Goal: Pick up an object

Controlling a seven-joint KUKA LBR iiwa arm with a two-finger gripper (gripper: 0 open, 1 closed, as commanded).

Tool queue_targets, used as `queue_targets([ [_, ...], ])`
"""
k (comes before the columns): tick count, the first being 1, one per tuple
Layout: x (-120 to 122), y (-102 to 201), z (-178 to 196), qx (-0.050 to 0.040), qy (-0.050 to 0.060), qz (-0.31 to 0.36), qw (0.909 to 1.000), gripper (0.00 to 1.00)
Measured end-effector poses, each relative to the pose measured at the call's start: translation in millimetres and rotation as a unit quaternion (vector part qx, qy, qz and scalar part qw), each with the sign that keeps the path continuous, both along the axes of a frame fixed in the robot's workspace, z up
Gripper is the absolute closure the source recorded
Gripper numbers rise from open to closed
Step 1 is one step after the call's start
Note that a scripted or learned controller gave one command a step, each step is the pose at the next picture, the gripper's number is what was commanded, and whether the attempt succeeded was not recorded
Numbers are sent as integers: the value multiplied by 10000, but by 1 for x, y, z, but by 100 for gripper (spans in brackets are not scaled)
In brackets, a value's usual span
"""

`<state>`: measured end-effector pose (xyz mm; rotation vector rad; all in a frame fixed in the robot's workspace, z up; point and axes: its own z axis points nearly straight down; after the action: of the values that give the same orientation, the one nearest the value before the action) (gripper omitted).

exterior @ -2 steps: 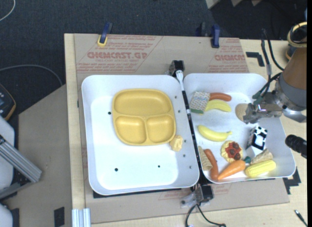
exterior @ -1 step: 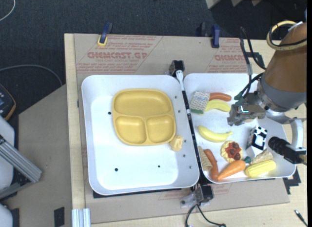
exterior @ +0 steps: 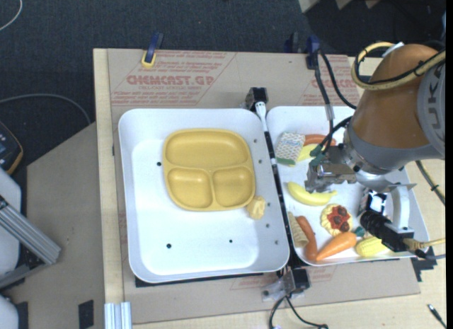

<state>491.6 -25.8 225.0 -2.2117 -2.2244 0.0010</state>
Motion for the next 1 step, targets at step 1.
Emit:
queue_targets([
  [1, -6, 49, -9, -4, -1, -4, 10000, 100],
])
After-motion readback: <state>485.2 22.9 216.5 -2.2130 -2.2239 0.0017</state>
